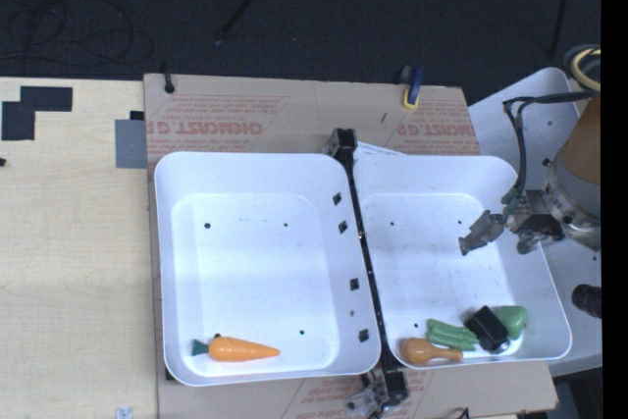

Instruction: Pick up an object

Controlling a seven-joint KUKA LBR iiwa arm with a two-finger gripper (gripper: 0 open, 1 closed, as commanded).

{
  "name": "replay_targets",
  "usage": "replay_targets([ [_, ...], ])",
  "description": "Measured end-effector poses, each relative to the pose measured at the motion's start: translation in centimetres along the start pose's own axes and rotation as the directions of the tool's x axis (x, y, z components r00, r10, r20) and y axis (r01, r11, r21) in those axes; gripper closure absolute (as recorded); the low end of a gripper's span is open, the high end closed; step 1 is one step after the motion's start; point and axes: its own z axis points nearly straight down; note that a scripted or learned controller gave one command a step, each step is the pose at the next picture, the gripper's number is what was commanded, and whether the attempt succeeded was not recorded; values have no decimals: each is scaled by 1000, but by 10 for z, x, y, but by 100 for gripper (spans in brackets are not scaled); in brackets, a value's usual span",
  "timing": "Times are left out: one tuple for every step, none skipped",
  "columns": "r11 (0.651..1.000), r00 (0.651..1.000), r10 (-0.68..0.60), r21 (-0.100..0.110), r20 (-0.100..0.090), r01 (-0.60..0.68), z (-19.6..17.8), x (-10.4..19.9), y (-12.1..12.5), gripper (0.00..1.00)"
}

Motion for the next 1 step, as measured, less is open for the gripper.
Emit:
replay_targets([
  [1000,1000,-9,-5,0,9,-23,81,49,0],
])
